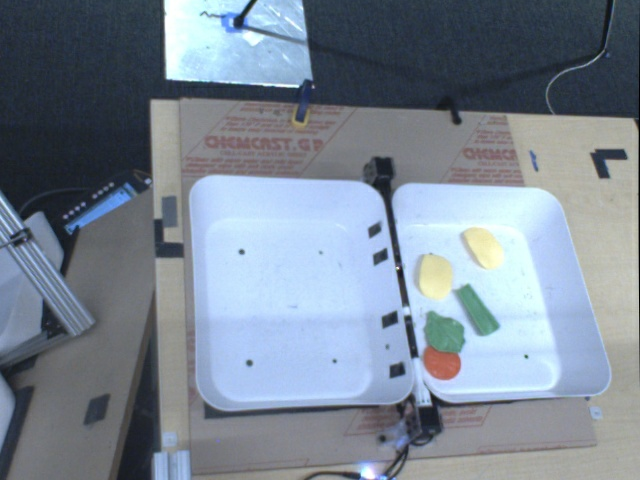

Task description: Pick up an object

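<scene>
Dark carpet surrounds the bench, which carries a printed cardboard sheet under both bins.

Gripper: whether it is released or clenched cannot be told from this view, and nothing can be reported as grasped. The pick is judged not yet begun.

Right bin: it lies on the arm's side and holds every candidate object, all resting flat on its floor.
- Upper yellow piece: stands apart from the others and is judged the easiest target, with free room around it.
- Lower yellow piece: sits near the bin's left wall, which may crowd an approach from that side.
- Green bar: lies at a slant, just beside the green lump.
- Red disc: touches or slightly underlaps the green lump, so a grasp here risks disturbing both.

Left bin: adjoins the right bin along a shared edge fitted with dark clips, apparently to keep the pair aligned.

Beyond the bench, a foil sheet lies on the carpet and a white cable trails at upper right.
</scene>
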`<action>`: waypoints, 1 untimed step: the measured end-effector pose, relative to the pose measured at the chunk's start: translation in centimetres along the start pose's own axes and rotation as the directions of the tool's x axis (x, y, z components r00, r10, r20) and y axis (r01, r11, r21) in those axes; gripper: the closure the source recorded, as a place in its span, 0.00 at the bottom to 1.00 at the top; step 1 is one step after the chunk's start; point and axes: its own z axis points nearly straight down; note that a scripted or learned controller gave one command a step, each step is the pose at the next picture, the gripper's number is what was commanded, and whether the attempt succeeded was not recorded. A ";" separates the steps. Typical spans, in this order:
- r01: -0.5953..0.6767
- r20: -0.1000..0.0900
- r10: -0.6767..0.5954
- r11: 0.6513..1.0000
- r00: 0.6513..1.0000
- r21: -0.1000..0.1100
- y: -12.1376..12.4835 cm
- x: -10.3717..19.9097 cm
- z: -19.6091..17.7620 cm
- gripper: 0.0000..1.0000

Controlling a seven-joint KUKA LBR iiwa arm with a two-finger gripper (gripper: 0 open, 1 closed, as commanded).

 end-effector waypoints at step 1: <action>0.010 0.001 -0.010 1.000 1.000 0.001 8.3 -0.4 0.4 1.00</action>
